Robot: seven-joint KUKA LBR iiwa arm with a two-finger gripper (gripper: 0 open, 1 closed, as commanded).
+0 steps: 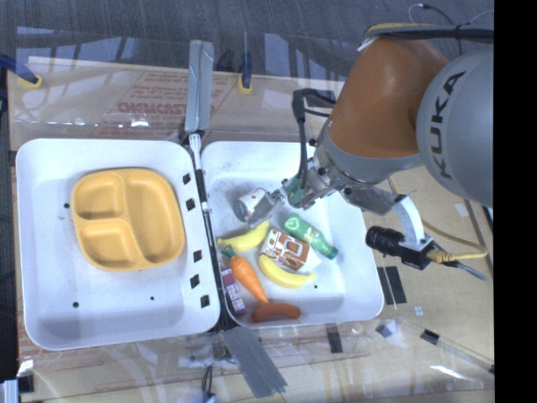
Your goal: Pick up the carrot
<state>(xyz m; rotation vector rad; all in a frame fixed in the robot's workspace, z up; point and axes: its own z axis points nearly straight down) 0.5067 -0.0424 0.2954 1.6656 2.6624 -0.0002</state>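
Arm (394, 99) reaching leftward, end effector (258, 201) low.

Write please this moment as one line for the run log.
task: pick up carrot | gripper: above right bin, nothing held | carrot: lying in right bin beside banana, untouched | left bin: yellow divided plate

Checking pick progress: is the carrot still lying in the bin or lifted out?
Lying in the right bin. The carrot rests flat beside a banana; the gripper is apart from it.
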